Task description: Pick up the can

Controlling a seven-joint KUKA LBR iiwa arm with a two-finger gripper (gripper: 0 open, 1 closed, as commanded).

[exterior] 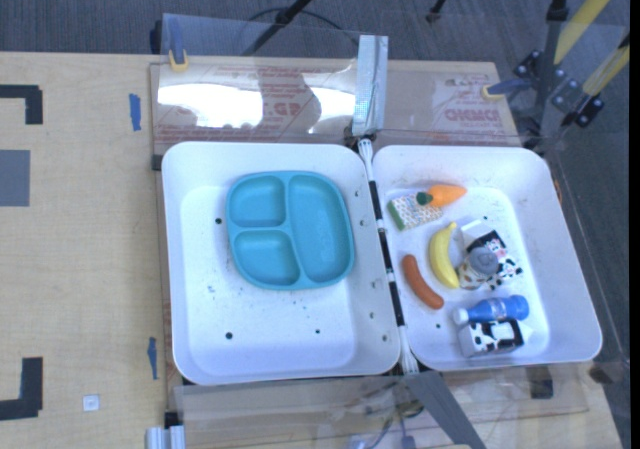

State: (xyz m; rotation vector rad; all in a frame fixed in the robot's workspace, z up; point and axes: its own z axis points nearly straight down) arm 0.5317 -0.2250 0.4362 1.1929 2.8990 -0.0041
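The can (485, 258) lies in the right bin (535, 182), right of centre. It has a grey round end facing up and a black-and-white patterned side. A yellow banana (443, 256) lies against its left side. A blue bottle (496, 309) is just below it, and a black-and-white carton (491, 336) sits below the bottle.
The right bin also holds an orange carrot (443, 195), a small patterned block (408, 210) and a red sausage (422, 281). A blue divided plate (291, 229) sits in the left bin (195, 267). Clear panels (260, 97) stand behind both bins.
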